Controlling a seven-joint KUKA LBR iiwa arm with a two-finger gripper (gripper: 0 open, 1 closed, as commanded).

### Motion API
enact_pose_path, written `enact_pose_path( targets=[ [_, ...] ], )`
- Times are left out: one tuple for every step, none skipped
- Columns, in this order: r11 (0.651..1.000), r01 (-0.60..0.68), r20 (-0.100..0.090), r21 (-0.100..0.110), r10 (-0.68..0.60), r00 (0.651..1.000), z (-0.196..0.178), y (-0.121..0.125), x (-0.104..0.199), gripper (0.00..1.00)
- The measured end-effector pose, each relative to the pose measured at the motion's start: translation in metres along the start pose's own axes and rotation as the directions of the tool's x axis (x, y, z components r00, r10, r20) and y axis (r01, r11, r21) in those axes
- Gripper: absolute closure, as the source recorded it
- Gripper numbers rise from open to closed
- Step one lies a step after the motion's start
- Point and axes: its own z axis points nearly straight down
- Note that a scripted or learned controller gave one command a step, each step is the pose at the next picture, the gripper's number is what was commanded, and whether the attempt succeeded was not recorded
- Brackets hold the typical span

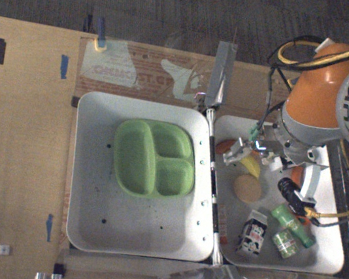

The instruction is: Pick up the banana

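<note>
Closing squarely on the banana (pixel 248 162) matters now: the gripper (pixel 252 150) hovers over it, though whether the fingers are apart, I cannot tell.

Green tray (pixel 154 160) — yellow banana (pixel 250 163)

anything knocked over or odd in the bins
The small carton and the green bottle both lie on their sides in the right bin, loosely scattered rather than upright. The green divided plate sits flat in the left bin. No spill or damage is visible.
</note>
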Motion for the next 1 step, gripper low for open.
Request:
enact_pose_path(
  targets=[
    [0.994,-0.106,0.001,-0.006,0.106,0.994,0.0979,-0.0249,-0.0469,0.00]
  ],
)
